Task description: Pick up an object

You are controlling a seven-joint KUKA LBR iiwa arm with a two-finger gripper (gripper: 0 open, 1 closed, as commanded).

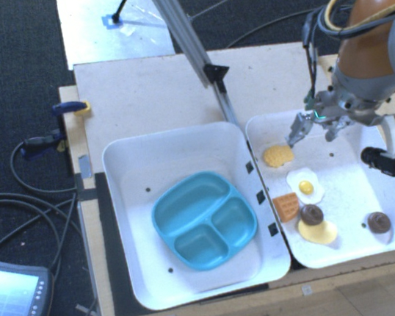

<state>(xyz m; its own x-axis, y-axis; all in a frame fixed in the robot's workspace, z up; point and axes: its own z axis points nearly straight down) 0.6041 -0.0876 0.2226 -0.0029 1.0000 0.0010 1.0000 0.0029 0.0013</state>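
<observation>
The right bin (344, 167) holds several toy foods. A round yellow biscuit (277, 155) lies at its far left, with a fried egg (305, 186) just in front of it. Nearer the front are an orange cracker (287, 206), a brown donut (311, 214) resting on a yellow disc (321, 233), and a second brown donut (378, 221) at the front right. My gripper (315, 130) hangs over the bin's back part, up and to the right of the biscuit. It is open, and nothing sits between its fingers.
The left bin (134, 201) holds a blue divided tray (204, 219). A slanted metal pole (189, 36) ends at the wall between the bins. A black fitting (384, 160) juts in over the right bin's right rim. Cables and a pendant (11, 298) lie off the bench at left.
</observation>
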